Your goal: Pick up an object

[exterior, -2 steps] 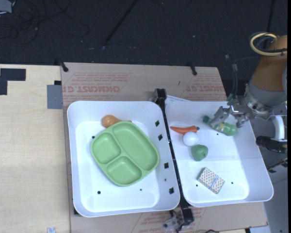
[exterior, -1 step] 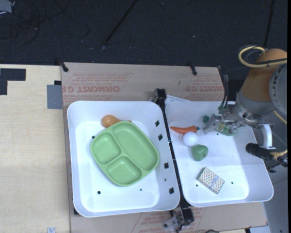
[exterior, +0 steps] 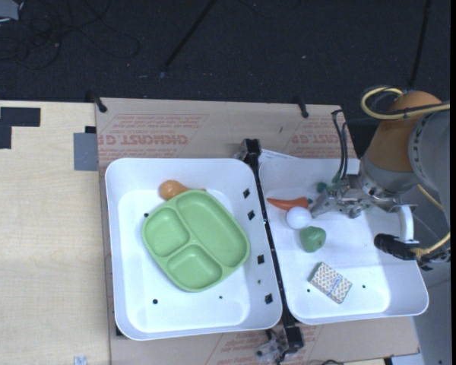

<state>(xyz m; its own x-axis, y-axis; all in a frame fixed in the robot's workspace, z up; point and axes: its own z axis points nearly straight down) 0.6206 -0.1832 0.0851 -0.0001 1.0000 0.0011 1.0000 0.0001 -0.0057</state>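
Arm [exterior: 399,147] enters from your right, grey with its orange band above the wrist, and reaches low over the right bin [exterior: 380,295]. Gripper [exterior: 317,204] sits at the upper middle of that bin, its metal linkage pointing toward the divider between the bins. You cannot tell from this slant whether it is parted or closed (the tips merge with the objects beneath).

Right bin contents, for your log:
- white ball [exterior: 298,218], just below and beside the gripper tip, possibly touching it
- orange carrot-shaped piece [exterior: 289,202], lying flat, just left of the tip and above the ball
- green lump [exterior: 313,238], just below the ball, a little to the right
- small patterned packet [exterior: 331,283], lying flat toward the near edge, well apart from the others

Nothing is visibly lifted; every item rests on the bin floor.

Left bin [exterior: 129,280] holds a green divided plate [exterior: 195,239] with three compartments, set at an angle. An orange rounded object [exterior: 171,188] peeks out at the plate's far edge, touching it.
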